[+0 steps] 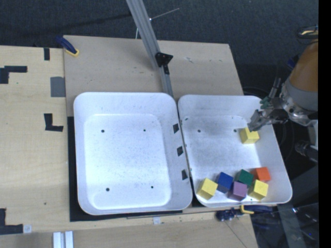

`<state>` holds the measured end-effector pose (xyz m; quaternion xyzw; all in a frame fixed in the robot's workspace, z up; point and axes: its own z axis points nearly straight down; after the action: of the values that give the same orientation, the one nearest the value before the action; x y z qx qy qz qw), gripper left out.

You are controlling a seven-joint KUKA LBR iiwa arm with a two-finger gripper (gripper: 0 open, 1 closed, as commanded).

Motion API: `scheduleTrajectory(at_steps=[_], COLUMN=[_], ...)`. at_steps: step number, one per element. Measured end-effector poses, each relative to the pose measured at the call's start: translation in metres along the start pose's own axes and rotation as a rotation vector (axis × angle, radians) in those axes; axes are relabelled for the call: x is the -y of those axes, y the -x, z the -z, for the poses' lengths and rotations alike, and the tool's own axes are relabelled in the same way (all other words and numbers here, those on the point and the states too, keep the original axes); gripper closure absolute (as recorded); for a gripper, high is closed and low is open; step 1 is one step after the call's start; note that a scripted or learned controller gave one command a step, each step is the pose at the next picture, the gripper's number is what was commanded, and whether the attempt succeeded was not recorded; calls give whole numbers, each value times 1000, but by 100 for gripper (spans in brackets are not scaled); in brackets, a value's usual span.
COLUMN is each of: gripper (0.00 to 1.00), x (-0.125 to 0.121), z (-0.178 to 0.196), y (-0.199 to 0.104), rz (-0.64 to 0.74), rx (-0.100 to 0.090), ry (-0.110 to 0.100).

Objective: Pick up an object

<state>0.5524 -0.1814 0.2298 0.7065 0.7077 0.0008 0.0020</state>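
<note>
While the arm (305, 81) leans in from the frame's right, its gripper (257, 122) hangs just above the lone yellow cube (249, 135) at centre right; finger state unclear. Approach step; next, descend squarely.

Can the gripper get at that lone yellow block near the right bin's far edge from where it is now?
Probably yes: the gripper sits right above the yellow block, which lies apart from the other blocks.

My wooden bench (129, 61) carries the left bin (83, 138). The right bin (217, 107) touches it. A metal pole (147, 27) stands behind the left bin.
</note>
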Motion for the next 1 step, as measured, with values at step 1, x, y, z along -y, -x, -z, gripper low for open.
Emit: scheduleTrajectory(at_steps=[1], gripper=[100], x=[-3], z=[63], y=[4], rz=[0], rx=[1], ry=[2])
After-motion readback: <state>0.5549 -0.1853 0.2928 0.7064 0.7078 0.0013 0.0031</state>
